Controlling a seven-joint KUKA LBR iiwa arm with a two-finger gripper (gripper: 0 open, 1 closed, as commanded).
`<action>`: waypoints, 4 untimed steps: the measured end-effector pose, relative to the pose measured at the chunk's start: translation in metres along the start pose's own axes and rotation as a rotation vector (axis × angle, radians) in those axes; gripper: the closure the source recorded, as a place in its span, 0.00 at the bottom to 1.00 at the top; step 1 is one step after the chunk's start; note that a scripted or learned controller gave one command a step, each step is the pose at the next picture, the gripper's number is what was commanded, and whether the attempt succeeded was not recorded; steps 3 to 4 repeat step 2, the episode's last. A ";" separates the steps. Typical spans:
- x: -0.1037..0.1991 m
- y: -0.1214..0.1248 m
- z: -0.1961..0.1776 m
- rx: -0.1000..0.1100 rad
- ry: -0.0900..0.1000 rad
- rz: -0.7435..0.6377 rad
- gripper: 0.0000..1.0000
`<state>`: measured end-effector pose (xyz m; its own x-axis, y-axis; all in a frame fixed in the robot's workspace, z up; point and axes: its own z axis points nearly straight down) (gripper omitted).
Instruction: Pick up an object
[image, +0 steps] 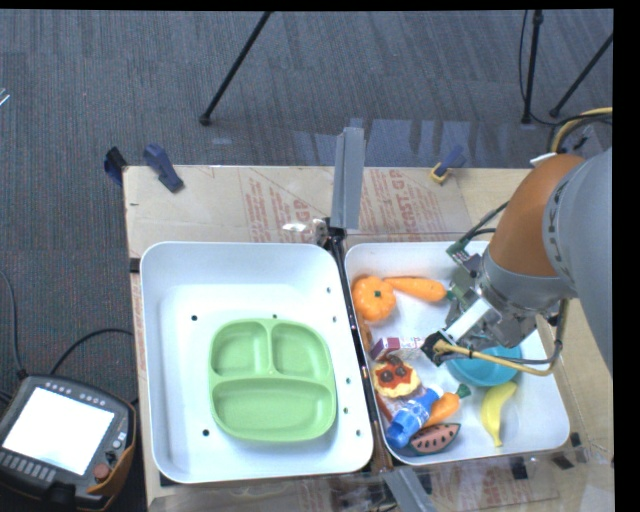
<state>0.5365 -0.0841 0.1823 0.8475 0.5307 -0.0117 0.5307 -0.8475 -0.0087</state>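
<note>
The right bin (556, 420) holds several toy foods. An orange pumpkin (372, 298) and a long carrot (418, 289) lie at its far left. A pizza-like piece (395, 377), a blue bottle (412, 418), a small carrot (446, 406) and a watermelon slice (434, 438) sit toward the near left. A yellow banana (496, 411) lies beside a blue bowl (482, 370). My gripper (476, 322) hangs low over the bin's middle, just above the far rim of the blue bowl, and the wrist hides its tips.
The left bin (170, 280) carries a green divided plate (272, 381). A small purple and white packet (392, 346) lies between the pumpkin and the pizza-like piece. The grey arm (545, 235) covers the right bin's far right corner.
</note>
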 end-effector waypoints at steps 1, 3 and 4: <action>0.108 -0.006 -0.009 -0.003 0.008 0.227 1.00; 0.023 -0.039 -0.003 -0.002 0.006 0.330 1.00; 0.023 -0.039 -0.003 -0.002 0.006 0.330 1.00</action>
